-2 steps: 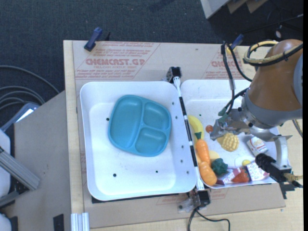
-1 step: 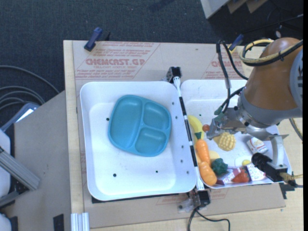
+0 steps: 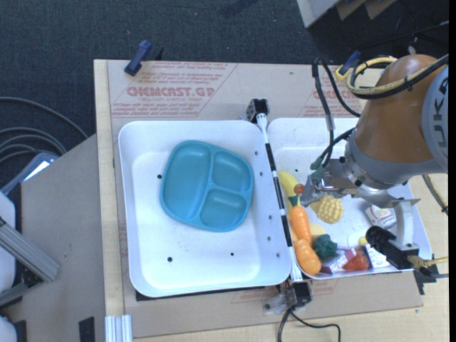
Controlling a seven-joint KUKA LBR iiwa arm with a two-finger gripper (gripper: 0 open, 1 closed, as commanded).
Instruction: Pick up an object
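My arm point(image 3: 399, 112) wears a glossy orange and grey shell; the bins point(image 3: 135, 212) are smooth white plastic, the blue divided plate point(image 3: 206, 185) matt plastic, the toy carrot point(image 3: 300, 223) shiny plastic, on a paper-covered table point(image 3: 178, 87).

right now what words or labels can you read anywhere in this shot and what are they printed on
"CHEMCAST GP" in large red letters on the brown protective sheet covering the bench, behind the left bin.
Smaller red lines under it on the same sheet: too small to read.
More red print on the sheet behind the right bin: partly hidden by cables, unreadable.
"UK", part of white lettering on the arm, cut off at the frame edge.
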